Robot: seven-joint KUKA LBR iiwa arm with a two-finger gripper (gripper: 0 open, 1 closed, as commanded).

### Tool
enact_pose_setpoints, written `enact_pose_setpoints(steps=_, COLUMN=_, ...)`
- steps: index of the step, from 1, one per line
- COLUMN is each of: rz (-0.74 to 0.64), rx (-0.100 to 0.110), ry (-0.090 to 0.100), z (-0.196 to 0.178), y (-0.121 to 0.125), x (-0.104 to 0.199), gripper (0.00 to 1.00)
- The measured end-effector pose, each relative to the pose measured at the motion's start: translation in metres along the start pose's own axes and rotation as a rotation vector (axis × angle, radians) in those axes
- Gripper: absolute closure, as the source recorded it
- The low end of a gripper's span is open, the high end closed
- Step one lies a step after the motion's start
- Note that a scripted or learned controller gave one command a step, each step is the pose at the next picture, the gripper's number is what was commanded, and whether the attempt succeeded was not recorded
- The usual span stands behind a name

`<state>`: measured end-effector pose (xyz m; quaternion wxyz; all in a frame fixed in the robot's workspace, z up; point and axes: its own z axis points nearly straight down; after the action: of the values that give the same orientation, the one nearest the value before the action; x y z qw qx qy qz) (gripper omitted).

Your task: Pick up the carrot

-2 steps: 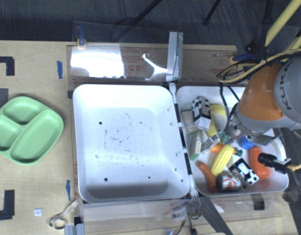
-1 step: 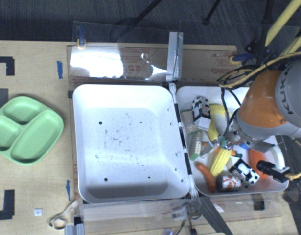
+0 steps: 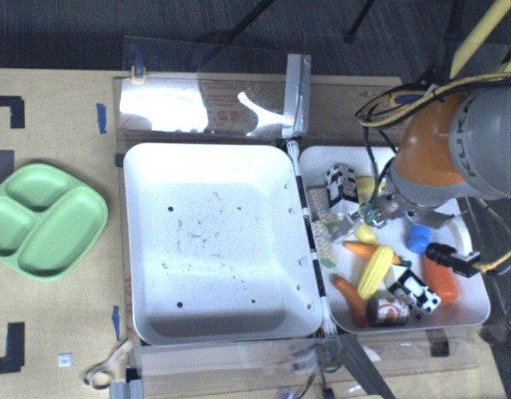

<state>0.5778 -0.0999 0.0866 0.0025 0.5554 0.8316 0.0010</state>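
The carrot [image 3: 356,247] is a short orange piece in the middle of the right bin [image 3: 479,310], its right end tucked under a yellow corn cob [image 3: 373,271]. My gripper [image 3: 374,216] hangs just above and slightly right of the carrot, below the arm's orange band. It is low over the bin's clutter, and nothing can be seen held in it.
Around the carrot lie an orange-red long piece [image 3: 347,293], a dark can [image 3: 386,310], two black-and-white toys [image 3: 340,181] [image 3: 418,293], a blue item [image 3: 418,239] and an orange item [image 3: 446,283]. The left bin [image 3: 213,223] adjoins. A green divided plate [image 3: 46,219] sits at far left.
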Motion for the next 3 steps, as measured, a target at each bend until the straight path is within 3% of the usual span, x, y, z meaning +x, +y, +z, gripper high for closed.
enact_pose_setpoints(steps=1, rz=-0.153, rx=0.005, ry=0.005, z=-0.096, y=0.024, x=0.068, gripper=0.00)
enact_pose_setpoints(steps=2, rz=-0.188, rx=0.005, ry=0.004, z=-0.096, y=0.050, x=0.002, gripper=0.00)
enact_pose_setpoints(steps=3, rz=-0.306, rx=0.004, ry=0.005, z=-0.002, y=0.003, x=-0.002, gripper=0.00)
